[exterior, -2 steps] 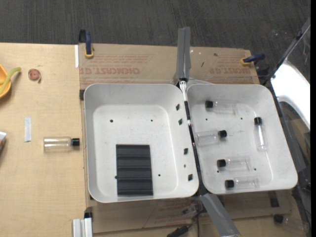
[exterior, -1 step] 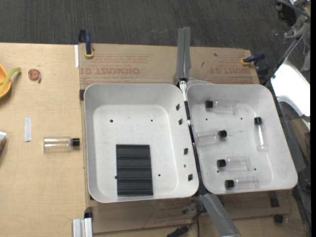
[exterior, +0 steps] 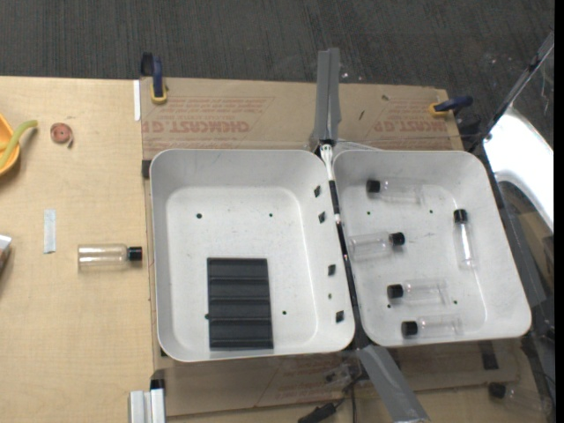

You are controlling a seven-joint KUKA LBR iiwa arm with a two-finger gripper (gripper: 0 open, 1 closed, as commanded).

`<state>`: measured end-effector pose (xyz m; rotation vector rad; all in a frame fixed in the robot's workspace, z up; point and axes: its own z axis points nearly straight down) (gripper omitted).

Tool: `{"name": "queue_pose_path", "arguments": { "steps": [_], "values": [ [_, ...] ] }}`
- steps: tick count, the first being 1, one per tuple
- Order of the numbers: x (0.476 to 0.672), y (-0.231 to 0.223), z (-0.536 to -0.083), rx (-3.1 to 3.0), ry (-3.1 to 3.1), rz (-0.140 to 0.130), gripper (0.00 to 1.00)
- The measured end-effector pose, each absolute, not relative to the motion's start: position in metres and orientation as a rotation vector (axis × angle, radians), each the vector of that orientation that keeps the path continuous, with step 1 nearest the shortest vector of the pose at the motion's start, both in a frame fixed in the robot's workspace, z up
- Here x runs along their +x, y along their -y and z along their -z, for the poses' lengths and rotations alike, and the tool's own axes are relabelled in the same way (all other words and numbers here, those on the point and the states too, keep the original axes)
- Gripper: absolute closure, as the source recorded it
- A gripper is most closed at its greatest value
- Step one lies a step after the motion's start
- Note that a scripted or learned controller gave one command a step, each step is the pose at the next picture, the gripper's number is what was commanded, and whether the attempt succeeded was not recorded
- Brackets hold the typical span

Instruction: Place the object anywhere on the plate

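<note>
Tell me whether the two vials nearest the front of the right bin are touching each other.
Apart. The camera view shows the upper vial and the lower vial lying roughly parallel, with a strip of bare right bin floor between them.

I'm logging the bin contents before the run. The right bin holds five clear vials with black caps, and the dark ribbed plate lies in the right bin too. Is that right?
Not quite. The camera view shows the dark ribbed plate lying in the left bin, near its front edge, not in the right bin. The rest stands: the right bin holds five clear vials with black caps, for example one at.
</note>
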<state>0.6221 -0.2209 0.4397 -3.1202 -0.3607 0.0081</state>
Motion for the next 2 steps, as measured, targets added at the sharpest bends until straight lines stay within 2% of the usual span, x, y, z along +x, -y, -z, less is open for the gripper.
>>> {"name": "queue_pose_path", "arguments": {
  "steps": [1,2],
  "values": [
    [0.647,0.176,-0.440,-3.125,0.315,-0.007,0.00],
    [0.635,0.223,-0.440,-3.125,0.315,-0.008,0.00]
  ]
}}
